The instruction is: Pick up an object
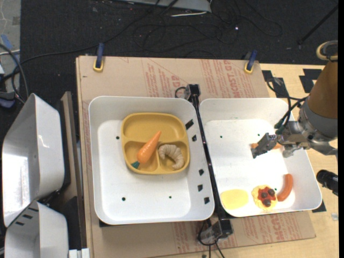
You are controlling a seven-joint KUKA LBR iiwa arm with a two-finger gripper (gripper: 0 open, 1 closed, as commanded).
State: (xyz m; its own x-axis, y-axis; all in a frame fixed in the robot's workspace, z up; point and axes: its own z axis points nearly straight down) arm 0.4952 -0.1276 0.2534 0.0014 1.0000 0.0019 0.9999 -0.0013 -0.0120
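1. Near rim of the right bin (301, 206): a yellow disc (235, 199), a small pizza (264, 195) and a sausage (285, 187), its long axis running from 7 to 1 o'clock.
2. Farther in, the gripper (264, 145) hangs at the sausage's 11 o'clock, well apart; whether the jaws stand apart cannot be told.
3. Risk: jaws descending along this axis may roll the sausage aside.
4. Left bin (102, 160): a tray (156, 143) holding a carrot (149, 147).

Brown bench (161, 74) carries two white bins — left (102, 160), right (242, 109).

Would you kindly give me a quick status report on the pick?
Hand over right bin, nothing visibly held. Sausage, pizza slice, yellow disc near front.
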